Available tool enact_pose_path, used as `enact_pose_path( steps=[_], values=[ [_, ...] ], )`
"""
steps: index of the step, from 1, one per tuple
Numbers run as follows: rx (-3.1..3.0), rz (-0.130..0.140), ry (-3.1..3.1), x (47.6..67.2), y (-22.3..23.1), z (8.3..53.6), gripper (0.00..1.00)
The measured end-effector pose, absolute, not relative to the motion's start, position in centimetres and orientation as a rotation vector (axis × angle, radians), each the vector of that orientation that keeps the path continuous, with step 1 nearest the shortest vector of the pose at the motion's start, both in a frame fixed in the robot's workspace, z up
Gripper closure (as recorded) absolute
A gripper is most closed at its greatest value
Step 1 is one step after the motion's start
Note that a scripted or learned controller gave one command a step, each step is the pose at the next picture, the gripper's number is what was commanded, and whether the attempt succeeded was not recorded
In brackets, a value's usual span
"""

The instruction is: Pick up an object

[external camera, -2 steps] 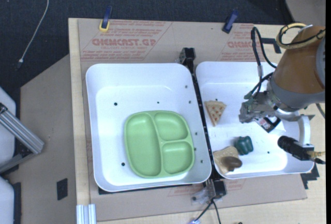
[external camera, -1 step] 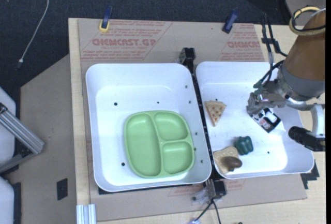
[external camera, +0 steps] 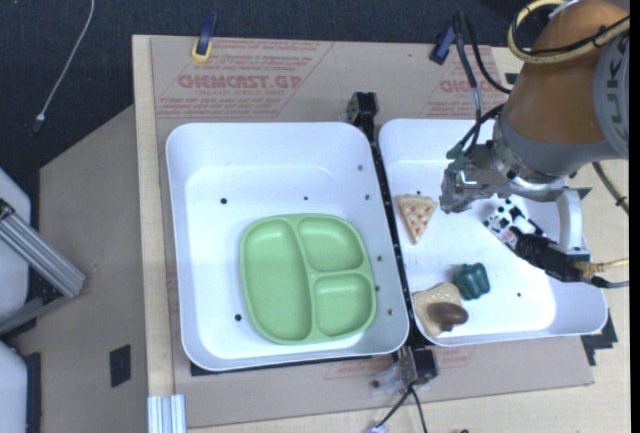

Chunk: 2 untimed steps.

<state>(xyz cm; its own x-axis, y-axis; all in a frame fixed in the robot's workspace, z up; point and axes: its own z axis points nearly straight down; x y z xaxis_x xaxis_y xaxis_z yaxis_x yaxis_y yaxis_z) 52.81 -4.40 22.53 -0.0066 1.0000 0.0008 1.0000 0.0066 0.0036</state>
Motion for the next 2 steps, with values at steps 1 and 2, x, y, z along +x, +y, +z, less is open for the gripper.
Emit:
enact_pose_path(
  steps=[1,2],
  values=[
    [2.215,0.003,2.225,53.8,0.0,22.8,1.0],
    [2.214,0.004,2.227,56.1,5.1,21.7,1.0]
  ],
)
